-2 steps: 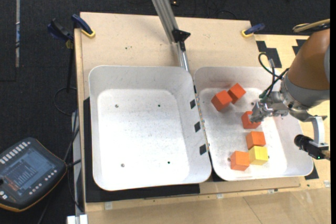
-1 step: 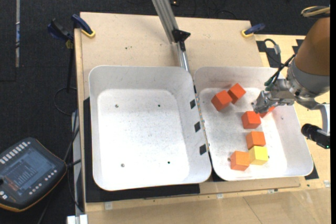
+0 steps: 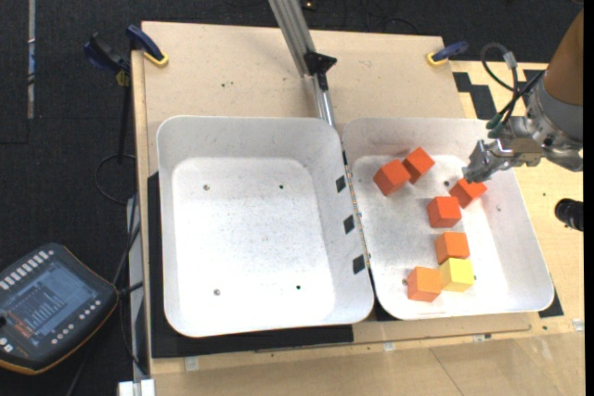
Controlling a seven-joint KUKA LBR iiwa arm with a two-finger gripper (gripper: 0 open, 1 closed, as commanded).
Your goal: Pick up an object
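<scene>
Arm enters from the 3 o'clock edge, grey body with orange band showing at about 2 o'clock, wrist angled down and toward 9 o'clock over the right bin [image 3: 520,287]. Gripper [image 3: 482,166] sits low at the bin's 2 o'clock corner, tip pointing down-left, directly above and seemingly touching a small red-orange block [image 3: 469,192]. Whether the grip is released or clenched cannot be told; the tip is too small and blurred, and no block is seen clearly between its parts.

Right bin contents, all blocks:
- two orange-red blocks [image 3: 404,171] touching each other, toward 11 o'clock of the bin
- the small red-orange block under the gripper, toward 2 o'clock
- one orange-red cube [image 3: 444,211] just beside it, near bin centre
- one orange cube [image 3: 453,246] just past centre toward 6 o'clock
- yellow cube [image 3: 458,274] and orange cube [image 3: 423,283] touching, at 6 o'clock

Left bin [image 3: 176,153] lies alongside, at 9 o'clock of the right bin, rims meeting.

A handheld control pendant [image 3: 46,306] rests off the bench at the view's 8 o'clock.
</scene>
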